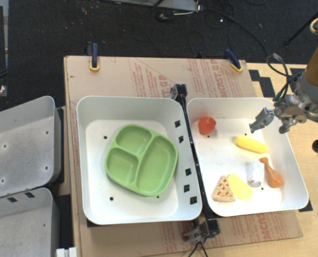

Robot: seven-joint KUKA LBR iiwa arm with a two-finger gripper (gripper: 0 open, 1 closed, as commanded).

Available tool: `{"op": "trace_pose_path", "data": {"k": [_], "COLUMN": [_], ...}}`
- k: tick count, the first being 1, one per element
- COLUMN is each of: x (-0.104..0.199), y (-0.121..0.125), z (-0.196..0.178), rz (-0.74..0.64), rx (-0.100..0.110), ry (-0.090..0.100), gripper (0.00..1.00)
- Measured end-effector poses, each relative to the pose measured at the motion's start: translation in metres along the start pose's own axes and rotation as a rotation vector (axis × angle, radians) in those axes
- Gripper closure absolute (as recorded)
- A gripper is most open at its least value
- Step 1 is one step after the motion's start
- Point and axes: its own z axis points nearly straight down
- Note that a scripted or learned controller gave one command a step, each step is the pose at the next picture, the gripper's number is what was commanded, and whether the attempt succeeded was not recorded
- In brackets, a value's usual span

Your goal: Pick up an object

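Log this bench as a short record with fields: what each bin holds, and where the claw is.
left bin: green divided plate, lying flat
right bin: red tomato, yellow corn cob, orange drumstick, pizza slice, yellow wedge, small white cup
touching: the pizza slice and the yellow wedge lie against each other
claw: open, above the right bin's far right corner, just beyond the corn cob, holding nothing

A green three-compartment plate [142, 160] lies in the left bin [89, 116]; blue-and-yellow clamps [94, 56] grip the board's [132, 76] far edge.
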Motion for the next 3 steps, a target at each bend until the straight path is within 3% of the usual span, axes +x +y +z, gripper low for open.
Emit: {"op": "trace_pose_path", "data": {"k": [1,3], "x": [0.001,-0.002], "y": [0.002,0.011], "z": [-0.007,0.11], "rz": [-0.003,-0.001], "rx": [-0.012,-0.012], "ry": [-0.003,-0.002], "gripper": [0.0,0.0]}}
